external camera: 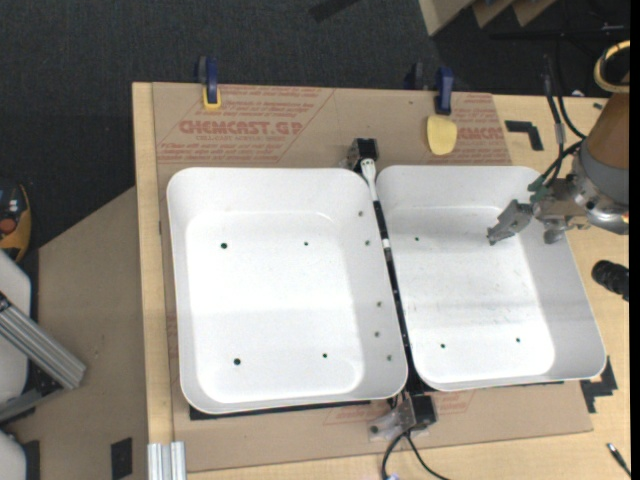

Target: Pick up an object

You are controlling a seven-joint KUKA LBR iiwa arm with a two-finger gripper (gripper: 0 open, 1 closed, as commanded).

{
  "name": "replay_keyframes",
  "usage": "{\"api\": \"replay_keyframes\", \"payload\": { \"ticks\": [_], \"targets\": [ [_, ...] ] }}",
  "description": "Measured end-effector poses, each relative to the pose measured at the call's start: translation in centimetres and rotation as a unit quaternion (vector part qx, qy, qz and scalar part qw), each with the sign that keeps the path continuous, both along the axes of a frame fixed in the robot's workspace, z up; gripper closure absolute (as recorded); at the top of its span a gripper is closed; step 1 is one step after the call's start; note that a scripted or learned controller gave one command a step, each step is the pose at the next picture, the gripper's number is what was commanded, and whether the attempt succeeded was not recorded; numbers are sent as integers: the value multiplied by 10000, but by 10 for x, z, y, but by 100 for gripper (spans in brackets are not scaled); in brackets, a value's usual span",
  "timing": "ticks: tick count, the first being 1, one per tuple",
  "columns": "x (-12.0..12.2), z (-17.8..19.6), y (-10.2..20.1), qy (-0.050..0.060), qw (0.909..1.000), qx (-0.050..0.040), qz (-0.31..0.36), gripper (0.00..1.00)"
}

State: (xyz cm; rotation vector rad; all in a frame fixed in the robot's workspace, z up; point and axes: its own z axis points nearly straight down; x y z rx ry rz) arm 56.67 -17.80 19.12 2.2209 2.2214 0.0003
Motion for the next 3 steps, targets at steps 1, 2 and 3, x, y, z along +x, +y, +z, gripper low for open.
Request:
{"api": "replay_keyframes", "payload": {
  "ticks": [1, 2, 3],
  "targets": [
    [1, 11, 0, -16, 10000, -5, 4, 100],
    [-2, 119, 48, -64, 10000, -6, 30, 100],
    [-10, 161, 75, -33, 10000, -2, 21, 100]
  ]
}}
